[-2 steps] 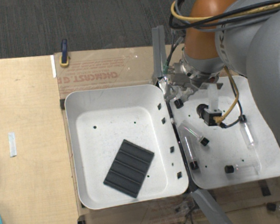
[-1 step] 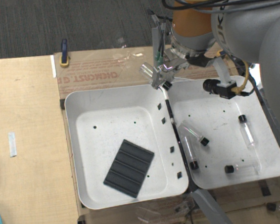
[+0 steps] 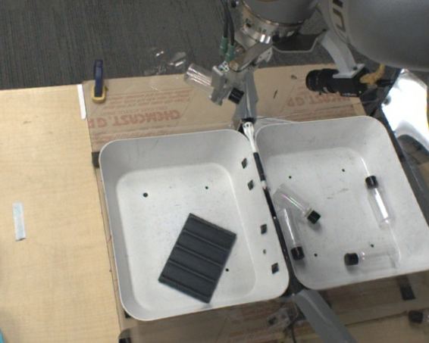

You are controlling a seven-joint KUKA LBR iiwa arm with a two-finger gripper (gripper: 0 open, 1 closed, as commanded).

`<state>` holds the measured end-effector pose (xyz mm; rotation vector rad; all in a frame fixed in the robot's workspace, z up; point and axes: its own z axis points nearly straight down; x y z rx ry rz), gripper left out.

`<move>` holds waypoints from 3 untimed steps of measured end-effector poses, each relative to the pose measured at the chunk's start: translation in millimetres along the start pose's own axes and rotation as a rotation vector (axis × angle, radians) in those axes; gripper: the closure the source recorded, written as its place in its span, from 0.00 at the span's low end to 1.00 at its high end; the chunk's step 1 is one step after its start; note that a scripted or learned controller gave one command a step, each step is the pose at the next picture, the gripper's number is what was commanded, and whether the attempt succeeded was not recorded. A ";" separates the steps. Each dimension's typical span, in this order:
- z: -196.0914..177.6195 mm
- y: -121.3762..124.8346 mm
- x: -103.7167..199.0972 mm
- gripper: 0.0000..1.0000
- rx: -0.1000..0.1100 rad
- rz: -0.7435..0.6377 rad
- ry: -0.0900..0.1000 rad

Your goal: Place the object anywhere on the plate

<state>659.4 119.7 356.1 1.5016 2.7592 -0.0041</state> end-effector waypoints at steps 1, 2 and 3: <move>-27.0 37.5 84.3 1.00 -0.001 0.144 0.001; -34.4 37.9 83.7 1.00 0.002 0.142 -0.003; -41.2 38.3 82.8 1.00 0.006 0.141 -0.005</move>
